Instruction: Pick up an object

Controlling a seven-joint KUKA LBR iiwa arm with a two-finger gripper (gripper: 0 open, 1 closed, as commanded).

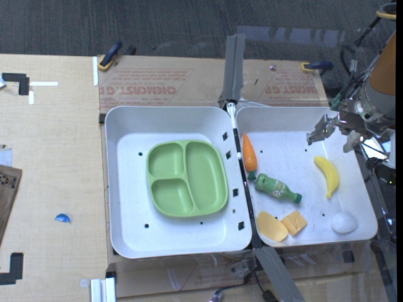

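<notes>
The right bin [286, 121] holds an orange carrot [249, 153] by its left wall, a green bottle [276, 188] lying on its side, and a yellow banana [327, 175]. A yellow chip-like piece [272, 227], an orange cheese wedge [294, 222] and a white egg [344, 222] lie along its front. My gripper [337, 137] hangs above the bin's far right corner, up and right of the banana. Its fingers [320, 131] are spread apart with nothing between them.
The left bin [126, 168] holds a green three-compartment plate [187, 178]. A grey divider post [233, 68] stands behind the join of the bins. Cardboard lies behind the bins, wooden bench to the left, cables at the far right.
</notes>
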